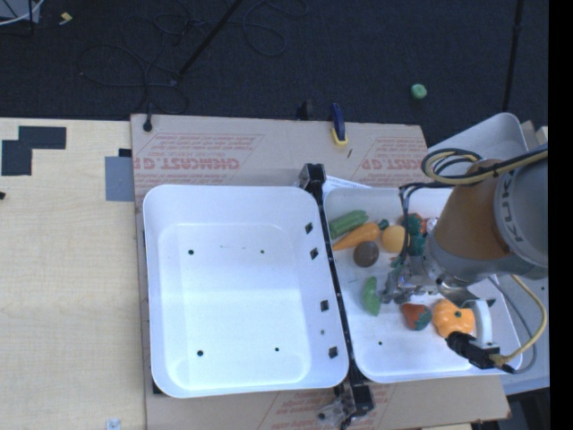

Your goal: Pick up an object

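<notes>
1. The gripper [400, 285] hung low in the right bin [394, 365]; whether it stood open or closed could not be told.
2. Candidate objects lay crowded: green piece [370, 296], brown ball [365, 254], red piece [414, 315]; a descent risked nudging neighbours or closing on nothing.

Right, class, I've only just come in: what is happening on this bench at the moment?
A grey robot arm reaches in from the right over the right-hand bin, its gripper low among small toy foods. Near it lie an orange carrot, a brown ball and a green piece. Nothing is visibly held yet. The left-hand bin sits beside it.
</notes>
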`<state>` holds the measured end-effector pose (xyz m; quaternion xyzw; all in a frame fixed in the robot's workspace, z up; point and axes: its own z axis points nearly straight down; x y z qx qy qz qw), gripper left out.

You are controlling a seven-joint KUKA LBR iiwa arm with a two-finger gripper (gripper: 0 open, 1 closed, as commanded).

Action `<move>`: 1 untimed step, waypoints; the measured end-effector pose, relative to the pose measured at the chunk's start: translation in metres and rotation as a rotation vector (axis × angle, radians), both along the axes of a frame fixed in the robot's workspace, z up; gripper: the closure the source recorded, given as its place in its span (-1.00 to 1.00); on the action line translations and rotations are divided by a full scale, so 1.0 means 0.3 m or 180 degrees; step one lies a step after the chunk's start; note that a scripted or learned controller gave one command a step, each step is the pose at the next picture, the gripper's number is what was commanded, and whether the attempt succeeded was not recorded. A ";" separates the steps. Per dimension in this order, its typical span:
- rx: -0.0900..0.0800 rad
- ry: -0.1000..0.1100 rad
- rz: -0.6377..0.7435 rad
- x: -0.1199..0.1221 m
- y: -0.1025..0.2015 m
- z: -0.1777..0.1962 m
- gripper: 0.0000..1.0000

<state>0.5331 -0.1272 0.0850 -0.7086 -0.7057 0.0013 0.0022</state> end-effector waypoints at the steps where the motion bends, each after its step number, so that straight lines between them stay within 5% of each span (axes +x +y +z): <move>1: 0.0001 -0.0011 0.0015 0.022 -0.031 0.010 1.00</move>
